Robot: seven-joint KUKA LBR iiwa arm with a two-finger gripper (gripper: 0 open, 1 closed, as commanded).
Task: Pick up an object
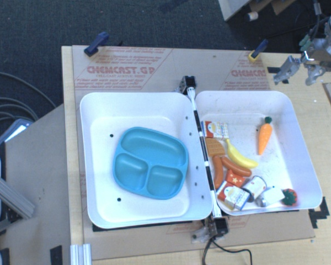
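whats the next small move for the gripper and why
Probably swing the gripper down and left, toward the carrot. The gripper hangs open beyond the right bin's far corner, holding nothing, and the carrot lies alone, apart from the crowded toys by the divider.

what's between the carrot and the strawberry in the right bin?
Bare white bin floor between the carrot and the strawberry, per the camera view.

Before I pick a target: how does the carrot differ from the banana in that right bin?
The carrot is orange with a green top, straight, and lies alone with bare floor around it. The banana is yellow, curved, and rests against the sausages in the crowded pile. Both are small toy foods in the right bin.
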